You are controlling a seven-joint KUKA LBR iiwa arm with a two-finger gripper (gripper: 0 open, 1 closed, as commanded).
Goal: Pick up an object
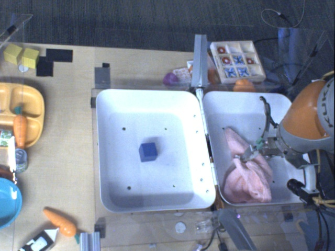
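Pale wood worktop (73, 156) carries two shallow white bins side by side, with dark carpet beyond its far edge. Largest in view is the left bin (120, 192), well away from the jaws on the far side of the shared rim, with a small blue cube (148, 151) on its floor. The right bin (246, 109) sits under the grey and orange arm (309, 114), whose gripper (255, 151) is down at the pink cloth (246, 179).

That cloth lies directly beneath and around the jaws, crumpled, a fold gathered near the fingertips. Whether the jaws are clenched on the fabric or merely resting against it, I cannot tell from this angle.

As a thing to lift, the cloth looks light, soft and limp: it should not slip or break, but it will sag and drape. A raised fold or bunched ridge seems the best place to pinch, better than any flat area.

Its long axis runs from the bin's middle, just beyond the jaws, toward the near edge, where the heap is widest.
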